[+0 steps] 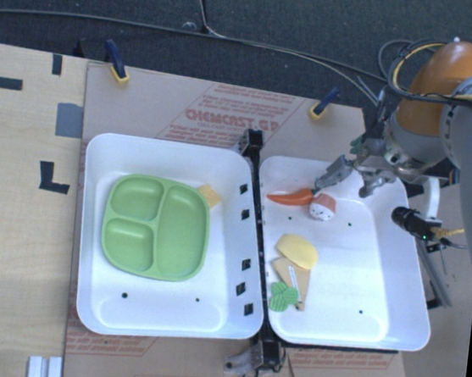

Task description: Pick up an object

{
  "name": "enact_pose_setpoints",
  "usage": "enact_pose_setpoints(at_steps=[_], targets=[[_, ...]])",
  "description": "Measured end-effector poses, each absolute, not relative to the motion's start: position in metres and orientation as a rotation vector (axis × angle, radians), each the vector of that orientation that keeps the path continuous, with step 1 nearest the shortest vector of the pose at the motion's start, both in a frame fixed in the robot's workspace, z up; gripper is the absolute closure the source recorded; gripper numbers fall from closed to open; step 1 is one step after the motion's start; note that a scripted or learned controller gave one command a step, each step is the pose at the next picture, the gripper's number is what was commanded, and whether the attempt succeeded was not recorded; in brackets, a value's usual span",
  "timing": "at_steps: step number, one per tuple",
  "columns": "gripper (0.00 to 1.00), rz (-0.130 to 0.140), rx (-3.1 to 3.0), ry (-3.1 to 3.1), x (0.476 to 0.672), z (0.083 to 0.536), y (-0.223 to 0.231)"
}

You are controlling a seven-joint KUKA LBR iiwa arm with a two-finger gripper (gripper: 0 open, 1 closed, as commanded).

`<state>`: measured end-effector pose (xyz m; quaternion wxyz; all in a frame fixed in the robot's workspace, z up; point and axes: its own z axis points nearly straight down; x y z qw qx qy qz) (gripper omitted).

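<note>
In the right bin (pixel 372 328) an orange carrot-like piece (pixel 290 198) lies near the far left corner, with a small white and red piece (pixel 323 208) touching its right end. A yellow piece (pixel 297 251), a tan wedge (pixel 291 275) and a small green leafy piece (pixel 284 297) sit along the bin's left side. My gripper (pixel 352 181) hovers over the far edge of the right bin, just right of and above the carrot-like piece. Its two fingers (pixel 332 176) are spread open with nothing between them.
The left bin (pixel 86 293) holds a green divided plate (pixel 156 226) and a small yellow piece (pixel 210 195) by the plate's far right corner. Black clips join the two bins along their shared wall (pixel 252 245). The arm's orange band (pixel 446 73) is at the upper right.
</note>
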<state>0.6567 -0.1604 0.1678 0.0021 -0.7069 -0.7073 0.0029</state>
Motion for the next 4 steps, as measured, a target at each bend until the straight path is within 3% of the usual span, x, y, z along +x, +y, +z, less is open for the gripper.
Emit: enact_pose_setpoints(at_steps=[1,2,4], targets=[[0.00,0.006,-2.218,-2.224,0.658,0.124,-0.156],[1.00,0.003,-2.218,-2.226,0.659,0.136,-0.155],[1.00,-0.003,-2.221,-2.225,0.663,0.231,-0.163]])
